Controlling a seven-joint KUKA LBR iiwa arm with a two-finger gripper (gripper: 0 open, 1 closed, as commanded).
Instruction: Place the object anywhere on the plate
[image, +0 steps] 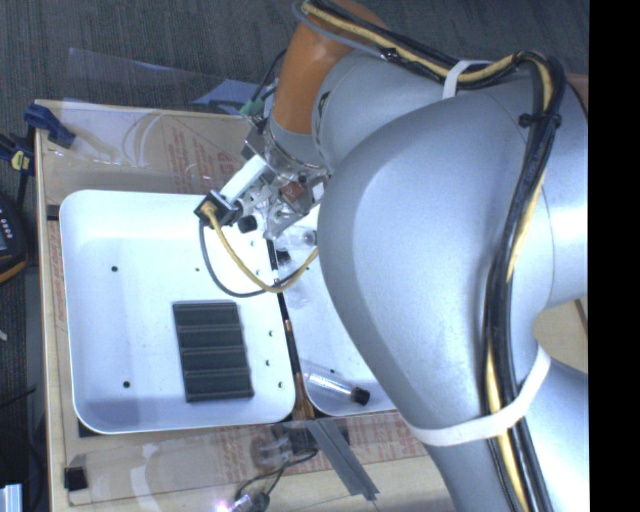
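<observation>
A dark grey ribbed rectangular plate (212, 350) lies flat in the left bin (110, 300), towards its front right. A small pen-like object (336, 386), pale with a black cap, lies in the front left corner of the right bin (318, 330). My gripper (284, 222) hangs over the seam between the two bins near their far side, well behind the plate and the pen-like object. The wrist hardware and a yellow cable crowd around it. The big grey arm hides most of the right bin.
A yellow cable loop (225, 270) droops from the wrist over the left bin's right side. Metal brackets and wiring (300, 450) sit on the bench in front of the bins. A blue clamp (45, 125) is at the far left corner.
</observation>
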